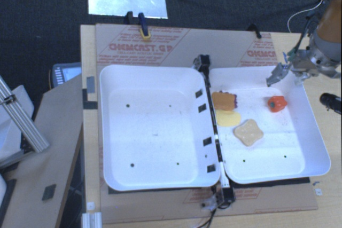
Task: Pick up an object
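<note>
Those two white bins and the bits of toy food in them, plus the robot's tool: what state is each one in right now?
Left bin: sits flat, beside the right one.
Right bin: holds four items.
Orange-red piece: lying loose, apart from the others.
Orange and purple piece: lying by the divider, touching the yellow piece.
Yellow piece: lying flat.
Tan piece: lying flat.
Tool: hovering over the right bin's far edge, holding nothing visible.

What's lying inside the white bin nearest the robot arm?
The right white bin holds four things: a small orange-red piece, an orange-and-purple block, a flat yellow piece partly tucked under that block, and a tan lobed piece.
</note>
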`<state>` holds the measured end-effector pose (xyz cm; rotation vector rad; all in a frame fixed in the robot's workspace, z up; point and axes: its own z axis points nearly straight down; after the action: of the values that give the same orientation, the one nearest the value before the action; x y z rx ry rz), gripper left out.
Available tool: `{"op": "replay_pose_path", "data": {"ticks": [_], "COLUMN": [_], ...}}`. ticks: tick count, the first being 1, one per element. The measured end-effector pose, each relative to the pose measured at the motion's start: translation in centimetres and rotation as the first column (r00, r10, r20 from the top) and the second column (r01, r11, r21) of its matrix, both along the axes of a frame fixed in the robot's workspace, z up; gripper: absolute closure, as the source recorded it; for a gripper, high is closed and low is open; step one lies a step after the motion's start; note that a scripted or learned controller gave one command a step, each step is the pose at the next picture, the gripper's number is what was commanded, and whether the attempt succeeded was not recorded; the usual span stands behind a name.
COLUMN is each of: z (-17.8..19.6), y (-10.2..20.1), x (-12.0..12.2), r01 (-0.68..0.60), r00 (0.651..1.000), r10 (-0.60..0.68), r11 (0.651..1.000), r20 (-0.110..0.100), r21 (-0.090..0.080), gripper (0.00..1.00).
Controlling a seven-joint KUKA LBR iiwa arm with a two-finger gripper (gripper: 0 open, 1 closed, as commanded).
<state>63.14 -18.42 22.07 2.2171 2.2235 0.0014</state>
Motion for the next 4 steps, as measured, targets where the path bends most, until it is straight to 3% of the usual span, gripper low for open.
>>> {"op": "replay_pose_path", "data": {"ticks": [1, 2, 3, 4], "z": [1.2, 3.0, 12.5, 32.6], "y": [0.0, 9.9, 16.6, 20.5], "x": [0.1, 4.0, 3.9, 3.7], "r01": [-0.003, -0.011, -0.009, -0.006], "r00": [1.0, 1.0, 1.0, 1.0], "r10": [0.003, 0.011, 0.009, 0.006], "r11": [1.0, 1.0, 1.0, 1.0], "r20": [0.004, 0.005, 0.012, 0.02], "r21": [-0.001, 0.004, 0.001, 0.002], "gripper": [1.0, 1.0, 1.0, 1.0]}}
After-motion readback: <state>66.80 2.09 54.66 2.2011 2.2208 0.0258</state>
